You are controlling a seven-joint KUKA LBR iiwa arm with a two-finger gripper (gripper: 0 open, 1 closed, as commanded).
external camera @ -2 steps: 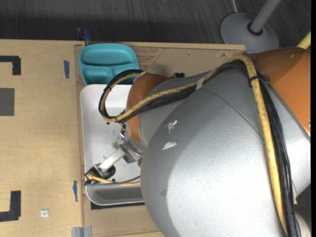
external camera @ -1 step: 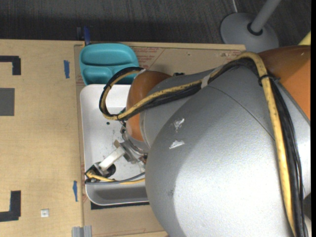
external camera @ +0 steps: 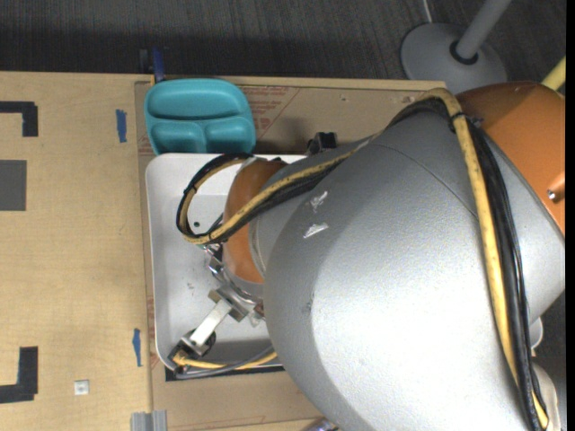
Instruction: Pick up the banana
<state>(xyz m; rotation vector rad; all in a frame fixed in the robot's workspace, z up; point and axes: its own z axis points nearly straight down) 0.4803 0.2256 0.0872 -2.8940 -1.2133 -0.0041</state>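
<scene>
My grey arm (external camera: 404, 268) reaches in from the right and covers most of the white bin (external camera: 171, 241). Its orange-banded wrist (external camera: 241, 232) points down over the bin's left half. The gripper (external camera: 218, 275) hangs low beneath the wrist, close to the bin floor. The arm hides the rest of the bin's contents.
A teal moulded plastic piece (external camera: 199, 117) lies just behind the bin's far rim. To the left, flat tan bench surface (external camera: 72, 241) carries black and blue tape marks. A small black item (external camera: 322, 141) sits beyond the bin's back edge.
</scene>
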